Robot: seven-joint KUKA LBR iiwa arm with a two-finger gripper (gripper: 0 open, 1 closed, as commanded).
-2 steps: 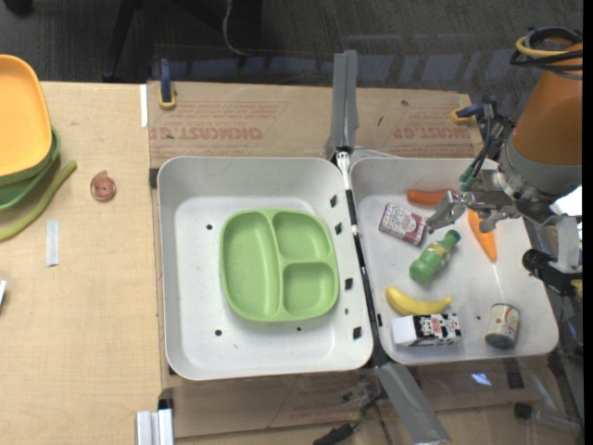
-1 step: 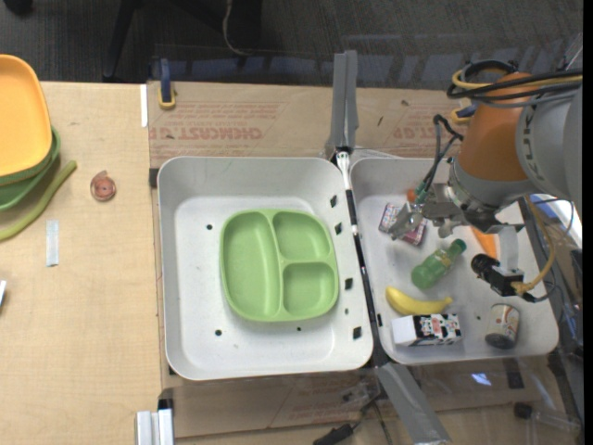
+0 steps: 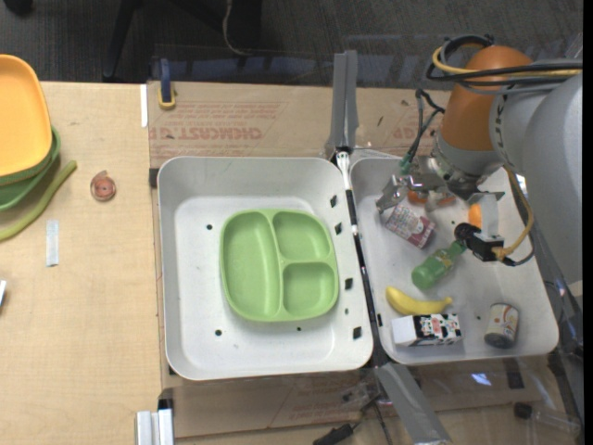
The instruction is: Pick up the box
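The box (image 3: 426, 329) is a small white carton with black patches. It lies on its side near the front edge of the right bin (image 3: 537, 290). My gripper (image 3: 405, 191) hangs at the back left of that bin, right above a pink and silver packet (image 3: 409, 223). It is well apart from the box, with a banana and a bottle lying between them. The orange wrist band (image 3: 477, 100) and the grey arm come in from the right.
In the right bin a yellow banana (image 3: 417, 299) lies just behind the box. A green bottle (image 3: 437, 265) sits mid-bin and a small can (image 3: 500, 324) at the front right. The left bin (image 3: 185, 276) holds a green divided plate (image 3: 278, 265). Yellow and green dishes (image 3: 20, 137) are stacked at the far left.
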